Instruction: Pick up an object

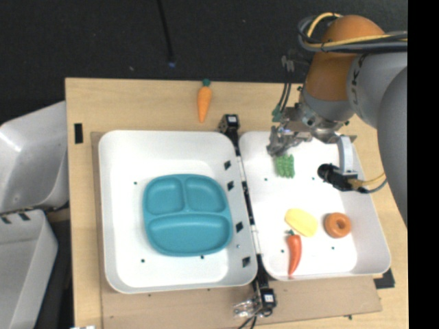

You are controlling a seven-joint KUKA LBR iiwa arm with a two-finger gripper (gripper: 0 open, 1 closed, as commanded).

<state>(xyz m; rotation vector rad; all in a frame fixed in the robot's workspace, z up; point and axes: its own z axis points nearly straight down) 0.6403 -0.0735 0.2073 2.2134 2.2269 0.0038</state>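
Green toy vegetable (pixel 285 165) lies near the back of the right bin (pixel 363 252), just under the gripper (pixel 281 142). The grey arm with its orange band reaches in from the right and hangs over that spot. Whether the gripper is parted or closed on anything cannot be told from this slanted overhead view. Further forward in the same bin sit a yellow piece (pixel 300 222), an orange ring (pixel 337 225) and a red pepper (pixel 293 252). The left bin (pixel 116 252) holds a teal divided plate (pixel 186 214); a carrot (pixel 204 100) rests on the bench behind. This looks like the grasp step; next would call for a firm closing and a straight lift.
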